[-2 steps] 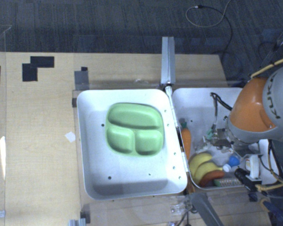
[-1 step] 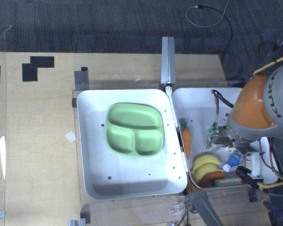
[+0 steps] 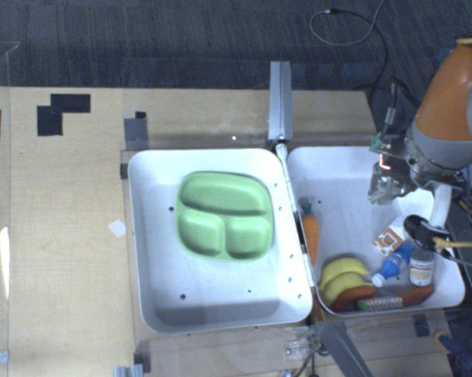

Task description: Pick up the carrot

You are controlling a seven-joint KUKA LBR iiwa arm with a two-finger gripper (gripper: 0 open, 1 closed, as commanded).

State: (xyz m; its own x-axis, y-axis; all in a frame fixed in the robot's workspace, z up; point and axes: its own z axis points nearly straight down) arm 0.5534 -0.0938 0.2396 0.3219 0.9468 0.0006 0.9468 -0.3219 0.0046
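Carrot (image 3: 309, 235): orange with a green top end, lying lengthwise along the left wall of the right bin (image 3: 337, 179), about mid-frame and slightly right of centre; nothing rests on it.

Nearest neighbours: two yellow bananas (image 3: 343, 273) sit just below and to the right of the carrot's lower end, close to it but, as far as the view shows, not on it; a dark red item (image 3: 354, 296) that I cannot name lies under the bananas at the bin's lower edge.

Clutter further right: an orange-and-white packet (image 3: 390, 238), a small blue bottle (image 3: 393, 263) and a labelled jar (image 3: 421, 271) are bunched in the lower right corner of the same bin.

Gripper (image 3: 386, 187): over the upper right part of the right bin, well apart from the carrot, with bare white floor between them; whether it is spread or pressed together cannot be told, and nothing is seen in it.

Arm (image 3: 451, 96): enters from the right edge of the frame.

Left bin (image 3: 157, 250): holds a green divided plate (image 3: 224, 215).

Progress: nothing done yet, by my reading; the approach leftward to the carrot, the grasp and the lift are all left.

Difficulty: the carrot hugs the wall, so room on that side looks scant.
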